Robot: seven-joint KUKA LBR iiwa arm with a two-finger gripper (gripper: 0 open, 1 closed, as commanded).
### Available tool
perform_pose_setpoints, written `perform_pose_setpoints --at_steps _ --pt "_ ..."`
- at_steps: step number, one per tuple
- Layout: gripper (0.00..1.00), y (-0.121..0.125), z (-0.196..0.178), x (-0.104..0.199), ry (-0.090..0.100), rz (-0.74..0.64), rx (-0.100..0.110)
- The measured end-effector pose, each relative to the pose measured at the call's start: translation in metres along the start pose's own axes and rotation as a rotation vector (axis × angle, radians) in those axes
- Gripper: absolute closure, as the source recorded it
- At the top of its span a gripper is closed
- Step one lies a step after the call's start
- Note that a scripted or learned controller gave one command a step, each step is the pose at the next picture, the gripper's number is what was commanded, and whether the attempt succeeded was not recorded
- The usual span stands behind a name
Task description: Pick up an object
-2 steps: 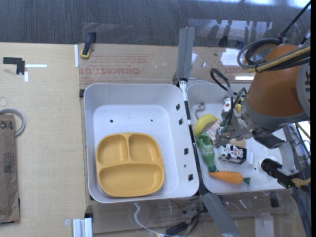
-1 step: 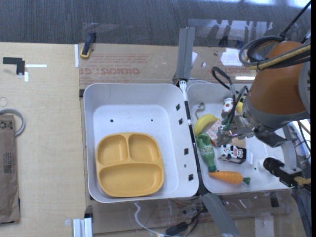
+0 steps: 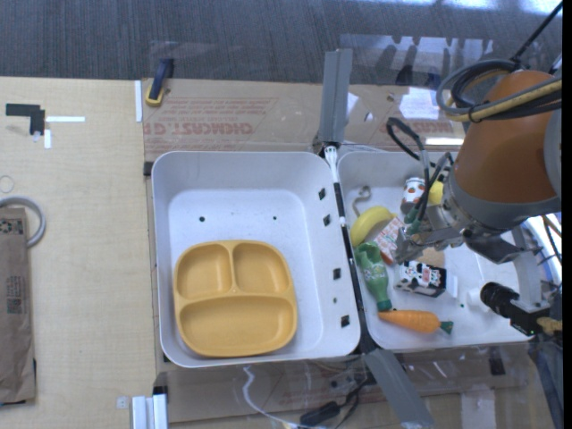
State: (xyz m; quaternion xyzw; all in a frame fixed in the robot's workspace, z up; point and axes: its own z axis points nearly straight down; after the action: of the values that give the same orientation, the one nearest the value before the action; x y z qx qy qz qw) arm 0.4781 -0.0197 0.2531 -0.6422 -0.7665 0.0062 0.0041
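1. Near the front of the left bin [image 3: 170, 239] lies a yellow plate [image 3: 235, 297] with three parts. It sits flat on the white floor of the bin.
2. Near the front of the right bin [image 3: 483, 329] lies an orange carrot [image 3: 409, 321] with a green end. It rests on its side.
3. Just behind the carrot stands a green bottle [image 3: 374, 275], tilted, close to the wall between the two bins.
4. Beside the bottle, to the right, is a small black and white cow toy [image 3: 422, 279].
5. A yellow banana [image 3: 370, 223] lies behind the bottle, near the middle wall. A small red and white packet [image 3: 388, 238] touches it.
6. The tool [image 3: 418, 238] hangs low over this pile, just above the cow toy and next to the packet. I cannot tell how it is set or if it has hold of anything.
7. Above the tool is the big orange and grey arm [image 3: 505, 155], coming in from the right.
8. Far back, a brown cardboard sheet [image 3: 232, 114] lies on the counter [image 3: 71, 168] behind the bins.
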Motion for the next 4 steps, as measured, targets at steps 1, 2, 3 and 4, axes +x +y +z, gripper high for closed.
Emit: perform_pose_setpoints --at_steps 1,2,3,4 --pt "1.0 0.0 -0.007 -0.002 -0.001 0.003 0.005" --pt "1.0 0.0 -0.014 -0.003 -0.002 0.005 0.009" --pt "1.0 0.0 -0.021 -0.005 -0.003 0.006 0.014" --pt "1.0 0.002 0.061 0.015 0.001 -0.114 -0.008"
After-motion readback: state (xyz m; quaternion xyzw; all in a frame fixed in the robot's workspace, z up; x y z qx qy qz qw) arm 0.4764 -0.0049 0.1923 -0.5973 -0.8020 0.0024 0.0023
